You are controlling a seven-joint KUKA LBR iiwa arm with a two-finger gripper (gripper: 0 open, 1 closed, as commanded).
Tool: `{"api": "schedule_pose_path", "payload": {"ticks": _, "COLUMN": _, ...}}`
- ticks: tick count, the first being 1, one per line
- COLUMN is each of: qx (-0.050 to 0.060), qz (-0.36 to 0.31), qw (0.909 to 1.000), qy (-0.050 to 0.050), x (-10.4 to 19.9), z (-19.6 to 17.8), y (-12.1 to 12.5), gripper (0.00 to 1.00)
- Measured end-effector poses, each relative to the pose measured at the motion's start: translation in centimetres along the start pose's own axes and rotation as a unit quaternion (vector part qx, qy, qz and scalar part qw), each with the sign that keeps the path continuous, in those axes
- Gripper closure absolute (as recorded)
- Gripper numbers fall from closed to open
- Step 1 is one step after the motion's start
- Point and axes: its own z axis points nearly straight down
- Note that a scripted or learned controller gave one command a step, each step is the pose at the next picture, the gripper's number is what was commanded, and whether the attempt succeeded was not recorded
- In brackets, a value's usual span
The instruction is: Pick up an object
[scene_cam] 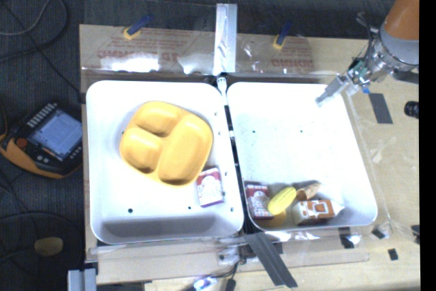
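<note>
- Nearest the camera, along the front wall of the right bin (354, 167), a small heap of items is lying packed together: a yellow lemon-shaped piece (281, 200) resting on top, a red-and-white packet (257, 200) at its left, an orange carton (317, 210) at its right, something brownish behind that is too small to name.
- The lemon-shaped piece is looking like the easiest pick: likely light, hard and smooth, so apt to slip; closing across its narrow middle would probably serve best. The carton is looking stiff and light, its flat sides offering a fair hold, though it is pressing close to the bin wall.
- In the left bin (102, 146), a small red-and-white box (210, 187) is lying near the front right corner, just beside the big yellow moulded tray (165, 142), which is sitting mid-bin.
- The yellow tray is looking rigid but broad and rounded; probably too wide for two fingers except at a rim.
- Farther back, the gripper (325, 95) is hanging over the far right corner of the right bin, well apart from the heap, nothing visible between its fingers; whether they are spread or closed I cannot tell.
- Beyond, clear sheeting with blue and yellow clips (137, 26) is lying on the bench (395, 167).
</note>
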Motion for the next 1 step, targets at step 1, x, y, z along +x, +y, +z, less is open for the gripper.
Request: {"api": "schedule_pose_path", "payload": {"ticks": 1, "qx": 0.0, "qz": -0.092, "qw": 0.9958, "qy": 0.001, "x": -0.88, "z": 7.09, "y": 2.38, "gripper": 0.0}}
